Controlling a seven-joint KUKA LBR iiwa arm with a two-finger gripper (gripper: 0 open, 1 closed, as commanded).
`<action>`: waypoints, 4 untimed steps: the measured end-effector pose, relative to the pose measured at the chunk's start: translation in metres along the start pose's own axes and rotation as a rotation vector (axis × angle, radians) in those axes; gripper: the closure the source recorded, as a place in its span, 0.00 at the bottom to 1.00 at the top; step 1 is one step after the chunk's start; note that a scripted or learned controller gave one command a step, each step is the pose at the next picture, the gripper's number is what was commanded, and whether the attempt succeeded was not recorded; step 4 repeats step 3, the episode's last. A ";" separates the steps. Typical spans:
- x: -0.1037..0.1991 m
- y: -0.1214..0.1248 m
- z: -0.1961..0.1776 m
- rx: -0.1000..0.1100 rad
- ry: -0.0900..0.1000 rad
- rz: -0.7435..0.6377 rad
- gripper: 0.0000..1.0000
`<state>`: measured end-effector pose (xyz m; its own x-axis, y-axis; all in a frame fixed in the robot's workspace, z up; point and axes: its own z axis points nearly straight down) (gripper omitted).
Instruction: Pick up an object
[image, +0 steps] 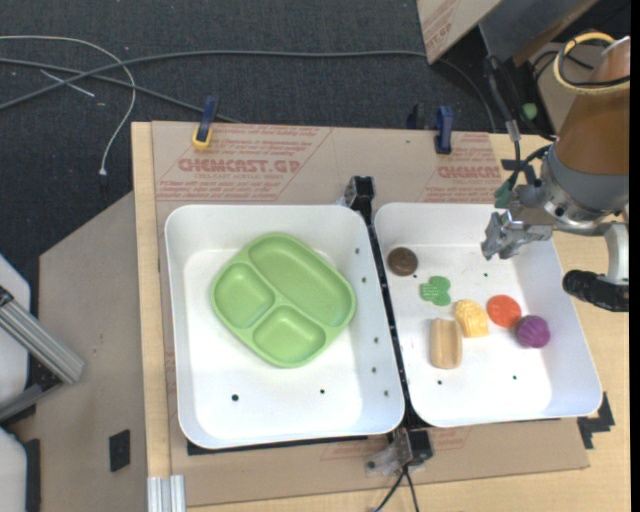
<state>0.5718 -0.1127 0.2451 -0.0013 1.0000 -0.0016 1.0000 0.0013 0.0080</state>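
Two white bins sit side by side on the surface (150, 300), a brown board with red print. Landmark: the black divider clamp (359, 190) at the top of the seam between the bins.

Left bin (185, 330), left of the clamp: a light green compartment tray (283, 298), three sections, lying tilted, below and left of the clamp.

Right bin (560, 390), right of the clamp, has all the small pickable objects:
- brown round disc (402, 261), dark, flat looking, closest to the clamp, just below-right of it.
- green leafy piece (435, 291), small, frilly edge, further down-right.
- yellow ridged piece (471, 318), like a corn chunk, below-right of the green one.
- tan bread-like roll (445, 343), elongated, upright in the view, touching or just beside the yellow piece; can't tell which.
- orange-red round piece (503, 309), just right of the yellow one.
- purple round piece (532, 331), farthest from the clamp, just beside the orange-red one.

Hand (500, 240): grey metal, over the upper right part of the right bin, well right of the clamp, above the objects. Nothing visible between its fingers. Can't tell how far open it is at this angle. The arm's orange band (592, 120) is at the far right.
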 end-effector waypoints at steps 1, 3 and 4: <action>0.055 0.002 -0.008 0.004 0.003 -0.005 1.00; 0.168 0.000 0.015 0.012 0.004 -0.004 1.00; 0.168 0.000 0.015 0.012 0.004 -0.004 1.00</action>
